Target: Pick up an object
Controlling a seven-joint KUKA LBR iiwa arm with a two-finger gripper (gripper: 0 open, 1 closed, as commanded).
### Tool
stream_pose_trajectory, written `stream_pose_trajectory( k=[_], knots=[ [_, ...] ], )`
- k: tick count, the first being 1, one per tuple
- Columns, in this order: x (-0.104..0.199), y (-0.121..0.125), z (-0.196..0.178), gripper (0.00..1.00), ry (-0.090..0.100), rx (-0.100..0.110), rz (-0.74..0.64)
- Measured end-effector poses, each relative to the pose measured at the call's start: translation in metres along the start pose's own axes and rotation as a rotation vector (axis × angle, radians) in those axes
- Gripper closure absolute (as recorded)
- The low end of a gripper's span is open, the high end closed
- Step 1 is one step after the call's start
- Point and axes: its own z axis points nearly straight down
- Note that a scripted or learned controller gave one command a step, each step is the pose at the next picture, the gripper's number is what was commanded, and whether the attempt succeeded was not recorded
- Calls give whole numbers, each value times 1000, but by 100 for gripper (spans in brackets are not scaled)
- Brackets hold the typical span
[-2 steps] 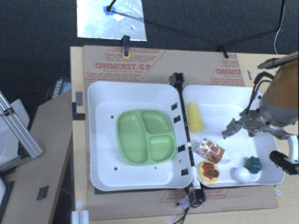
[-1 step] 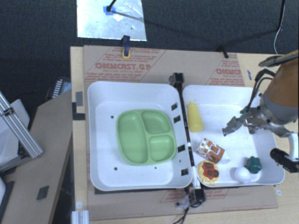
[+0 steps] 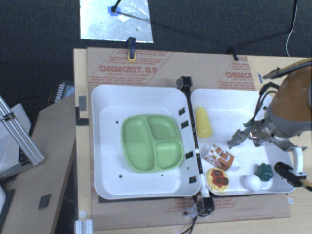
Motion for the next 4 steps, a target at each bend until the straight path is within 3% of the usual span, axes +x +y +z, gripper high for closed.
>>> stream_pose_trajectory(
  k=[1,2,3,4],
  knots=[
    [0,1,38,0,-4,-14,2],
    [1,2,77,0,-1,-3,0],
    [0,3,65,100,-2,-5,0],
    [0,12,19,100,-2,-9,-3]
  ],
)
